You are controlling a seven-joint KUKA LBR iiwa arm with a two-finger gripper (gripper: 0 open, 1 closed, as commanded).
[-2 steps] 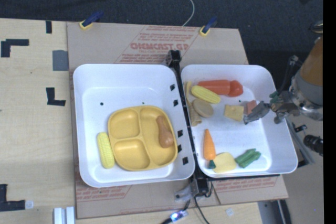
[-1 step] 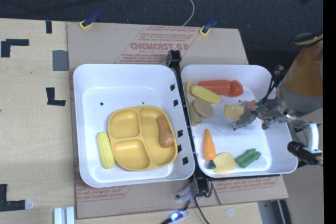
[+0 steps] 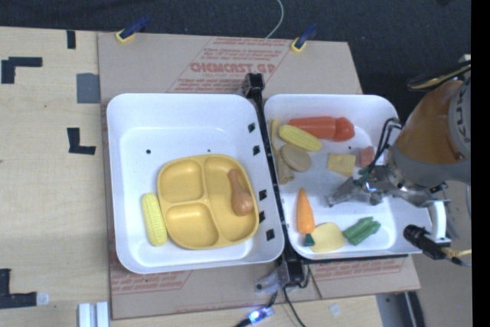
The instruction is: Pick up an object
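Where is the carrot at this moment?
The carrot lies in the right bin, near its left wall, just above the yellow pear.

2 white bins [image 3: 122, 119] hold 2 corn cobs [image 3: 154, 219], 1 yellow divided plate [image 3: 184, 181], 1 sausage [image 3: 240, 192], 1 carrot [image 3: 305, 212] and 1 red pepper [image 3: 321, 126].
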